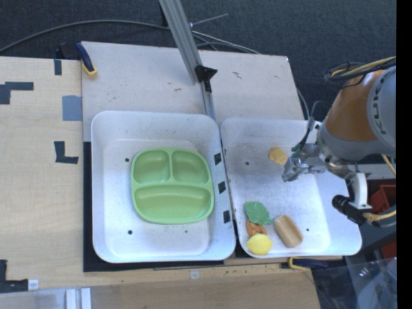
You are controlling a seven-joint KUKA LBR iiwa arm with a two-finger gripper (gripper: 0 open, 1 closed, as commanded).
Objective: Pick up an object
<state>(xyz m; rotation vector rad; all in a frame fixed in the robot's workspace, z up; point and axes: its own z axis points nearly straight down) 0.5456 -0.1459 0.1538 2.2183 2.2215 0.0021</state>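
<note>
**Gripper low in the right bin, beside the small yellow-orange piece**

Nearest the camera, along the front edge of the shallow white right-hand bin (pixel 335 195), a cluster of toy foods lies together. A round yellow lemon-like fruit (pixel 259 244) sits at the bin's front left corner. Just behind it and touching is a small orange carrot-shaped piece (pixel 255 228) topped by a green leaf-shaped piece (pixel 258 212). A tan, bread-roll-shaped piece (pixel 288 230) lies just to the right of the yellow fruit, angled along the front edge.

The shallow white left-hand bin (pixel 109 192) holds a light green plastic plate with three compartments (pixel 172 185), resting flat near the bin's middle.

Further back in the right-hand bin, a small rounded yellow-orange piece (pixel 277 155) lies alone toward the back half, well apart from the front cluster. The metal two-finger gripper (pixel 293 172) is down at the bin floor just to the right of this piece and slightly nearer the front, beside it rather than around it. Nothing can be seen between its fingers, and whether they are spread or pressed together cannot be told at this size. The grey arm with its orange band (pixel 354 118) comes in over the bin's right edge.

Beyond both bins, a grey metal pole (pixel 183 34) slants across the pale board behind them.
</note>
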